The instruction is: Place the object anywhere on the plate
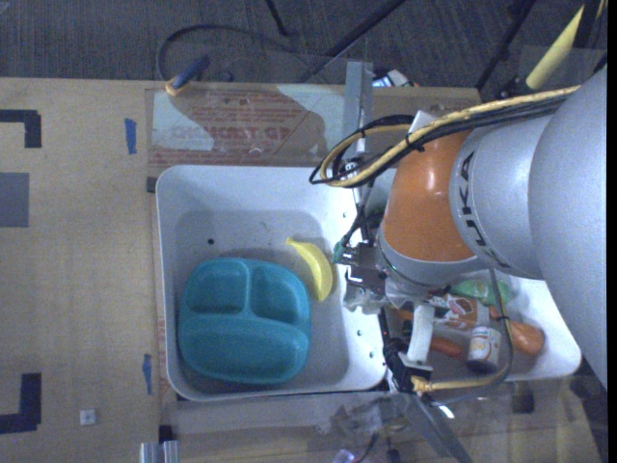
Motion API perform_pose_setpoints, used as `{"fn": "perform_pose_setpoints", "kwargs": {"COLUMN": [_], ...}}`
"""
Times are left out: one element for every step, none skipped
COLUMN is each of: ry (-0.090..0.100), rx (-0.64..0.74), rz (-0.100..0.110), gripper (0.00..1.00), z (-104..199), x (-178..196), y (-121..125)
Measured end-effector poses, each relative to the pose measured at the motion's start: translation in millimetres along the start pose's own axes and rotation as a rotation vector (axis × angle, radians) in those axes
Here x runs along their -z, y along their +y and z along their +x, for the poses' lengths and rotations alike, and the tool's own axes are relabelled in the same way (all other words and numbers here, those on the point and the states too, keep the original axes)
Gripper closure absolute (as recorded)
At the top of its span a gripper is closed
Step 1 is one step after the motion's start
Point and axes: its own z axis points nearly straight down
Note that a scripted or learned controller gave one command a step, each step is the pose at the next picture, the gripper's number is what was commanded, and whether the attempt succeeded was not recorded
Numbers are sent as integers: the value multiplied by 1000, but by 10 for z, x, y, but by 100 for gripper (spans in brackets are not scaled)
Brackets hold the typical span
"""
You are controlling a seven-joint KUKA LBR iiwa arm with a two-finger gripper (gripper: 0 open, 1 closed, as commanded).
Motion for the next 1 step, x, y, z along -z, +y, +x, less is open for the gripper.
{"fn": "perform_pose_setpoints", "kwargs": {"ry": [-1], "rx": [-139], "rz": [-4], "gripper": [100], "z": [268], "x": [718], "y": [-63]}}
